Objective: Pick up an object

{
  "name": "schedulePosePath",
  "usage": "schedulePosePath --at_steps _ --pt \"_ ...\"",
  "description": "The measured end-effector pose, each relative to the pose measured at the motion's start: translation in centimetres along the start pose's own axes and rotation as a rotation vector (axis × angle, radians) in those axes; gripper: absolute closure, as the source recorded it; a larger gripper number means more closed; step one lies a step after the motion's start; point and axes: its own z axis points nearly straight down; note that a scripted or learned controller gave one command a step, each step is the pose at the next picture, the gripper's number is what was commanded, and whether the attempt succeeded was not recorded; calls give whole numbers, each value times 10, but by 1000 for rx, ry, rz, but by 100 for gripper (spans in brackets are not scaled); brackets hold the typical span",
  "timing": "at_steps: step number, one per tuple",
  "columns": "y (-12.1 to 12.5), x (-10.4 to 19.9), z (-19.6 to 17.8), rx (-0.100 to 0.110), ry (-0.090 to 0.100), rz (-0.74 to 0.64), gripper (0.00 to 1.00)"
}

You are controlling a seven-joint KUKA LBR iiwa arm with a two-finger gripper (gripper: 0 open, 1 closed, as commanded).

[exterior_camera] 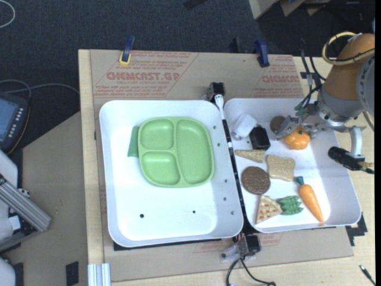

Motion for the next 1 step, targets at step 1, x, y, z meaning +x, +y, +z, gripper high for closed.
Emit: schedulePosePath --at_steps 1 --pt "1 0 -13 -5 -2 0 100"
